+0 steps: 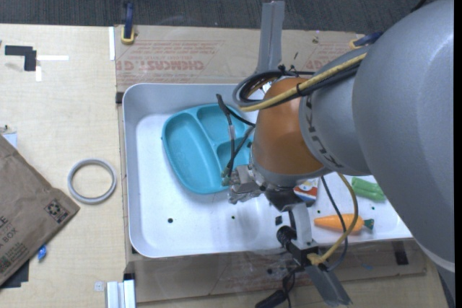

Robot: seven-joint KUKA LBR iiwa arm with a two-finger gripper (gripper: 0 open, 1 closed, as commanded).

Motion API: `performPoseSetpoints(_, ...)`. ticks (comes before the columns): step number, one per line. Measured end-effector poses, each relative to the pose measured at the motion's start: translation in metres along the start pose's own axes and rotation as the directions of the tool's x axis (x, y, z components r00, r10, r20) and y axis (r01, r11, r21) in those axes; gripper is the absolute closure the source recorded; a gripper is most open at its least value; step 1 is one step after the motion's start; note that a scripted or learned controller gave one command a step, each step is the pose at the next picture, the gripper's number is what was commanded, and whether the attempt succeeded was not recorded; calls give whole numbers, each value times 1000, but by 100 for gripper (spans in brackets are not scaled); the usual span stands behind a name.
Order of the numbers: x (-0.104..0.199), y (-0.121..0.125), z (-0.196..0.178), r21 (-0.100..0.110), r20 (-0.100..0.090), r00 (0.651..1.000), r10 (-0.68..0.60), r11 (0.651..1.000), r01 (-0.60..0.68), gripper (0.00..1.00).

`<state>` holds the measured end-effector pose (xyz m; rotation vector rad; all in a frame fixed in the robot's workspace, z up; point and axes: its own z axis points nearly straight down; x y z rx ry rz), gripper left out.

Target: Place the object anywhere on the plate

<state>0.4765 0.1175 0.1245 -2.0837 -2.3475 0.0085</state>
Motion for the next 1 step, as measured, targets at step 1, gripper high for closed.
performPoseSetpoints(1, 31, 73, -80, -4, 1, 993, -119, 993, 119, 100)
